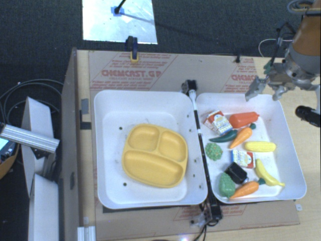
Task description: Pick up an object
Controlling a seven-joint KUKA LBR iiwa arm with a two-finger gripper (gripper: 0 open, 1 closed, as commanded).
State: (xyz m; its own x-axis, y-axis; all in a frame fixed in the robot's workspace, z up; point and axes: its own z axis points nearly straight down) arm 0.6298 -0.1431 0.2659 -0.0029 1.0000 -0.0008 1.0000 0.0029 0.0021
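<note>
The right bin [293,149] holds several toy foods. Among them are a red pepper [243,118], an orange carrot [242,136], a yellow corn cob [259,146], a banana [266,174], a red-and-white carton [216,122] and a broccoli piece [214,152]. My gripper [266,90] hangs over the far rim of this bin, up and to the right of the pepper. Its two fingers are spread open with nothing between them. The grey arm with its orange band [306,39] comes in from the upper right.
The left bin [108,134] holds a yellow divided plate [155,154]. Near the front of the right bin lie a second carrot [246,189], a green piece [226,185] and a black item [235,173]. Cardboard [150,72] lies under both bins.
</note>
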